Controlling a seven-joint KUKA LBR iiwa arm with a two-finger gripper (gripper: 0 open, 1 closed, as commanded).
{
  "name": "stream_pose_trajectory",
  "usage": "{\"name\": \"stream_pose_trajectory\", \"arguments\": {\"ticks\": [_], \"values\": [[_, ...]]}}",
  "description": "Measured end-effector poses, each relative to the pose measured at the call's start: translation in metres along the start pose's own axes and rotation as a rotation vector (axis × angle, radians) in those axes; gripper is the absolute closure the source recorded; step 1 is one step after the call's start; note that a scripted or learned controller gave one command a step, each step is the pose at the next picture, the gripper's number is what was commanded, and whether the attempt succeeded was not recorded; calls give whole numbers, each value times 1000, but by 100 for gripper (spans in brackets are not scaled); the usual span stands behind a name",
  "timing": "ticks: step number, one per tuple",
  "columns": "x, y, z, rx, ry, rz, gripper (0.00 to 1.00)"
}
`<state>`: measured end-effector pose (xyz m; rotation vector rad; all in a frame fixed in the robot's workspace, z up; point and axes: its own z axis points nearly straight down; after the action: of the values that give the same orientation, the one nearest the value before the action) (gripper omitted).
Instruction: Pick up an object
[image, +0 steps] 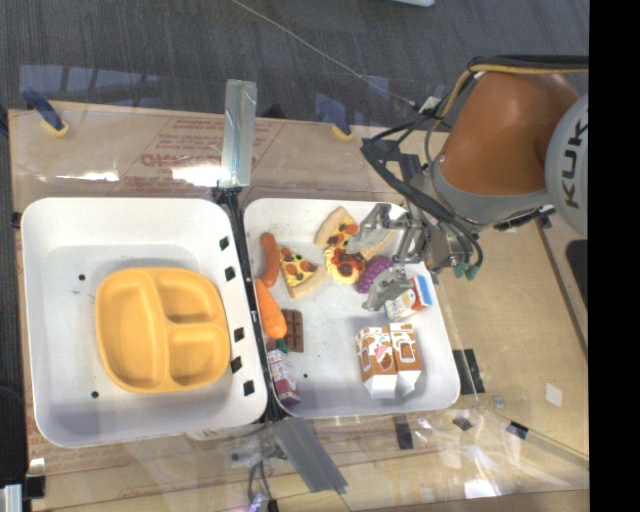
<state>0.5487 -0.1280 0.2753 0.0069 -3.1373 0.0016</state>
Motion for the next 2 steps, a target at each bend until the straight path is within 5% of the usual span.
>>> {"name": "stream_pose_trajectory", "arguments": {"ticks": [1, 2], "values": [[33, -20, 181, -3, 2, -129, 0], [-77, 3, 172, -3, -3, -138, 0]]}}
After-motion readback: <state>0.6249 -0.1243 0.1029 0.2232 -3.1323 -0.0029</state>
